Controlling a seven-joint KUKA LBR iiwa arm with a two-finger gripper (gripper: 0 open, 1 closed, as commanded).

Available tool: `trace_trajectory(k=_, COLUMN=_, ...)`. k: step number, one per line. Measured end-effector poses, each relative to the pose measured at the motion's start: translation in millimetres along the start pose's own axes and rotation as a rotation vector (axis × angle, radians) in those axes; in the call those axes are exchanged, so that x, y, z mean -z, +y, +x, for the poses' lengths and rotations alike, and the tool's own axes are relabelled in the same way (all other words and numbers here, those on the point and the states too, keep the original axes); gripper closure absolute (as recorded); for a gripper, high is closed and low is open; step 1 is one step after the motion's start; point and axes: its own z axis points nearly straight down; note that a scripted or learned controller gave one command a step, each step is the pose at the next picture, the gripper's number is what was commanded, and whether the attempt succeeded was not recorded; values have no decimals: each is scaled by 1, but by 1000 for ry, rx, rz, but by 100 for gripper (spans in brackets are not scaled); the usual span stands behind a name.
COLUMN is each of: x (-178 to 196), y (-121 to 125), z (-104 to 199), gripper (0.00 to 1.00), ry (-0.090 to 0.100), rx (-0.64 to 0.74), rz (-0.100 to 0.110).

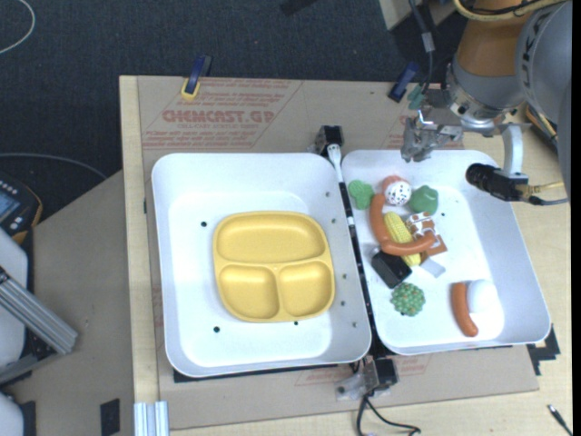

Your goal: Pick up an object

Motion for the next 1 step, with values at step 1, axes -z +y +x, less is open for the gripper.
trace_trajectory(k=1, x=3, y=6, z=-20, gripper=100, ry=-3, rx=-4, rz=-6)
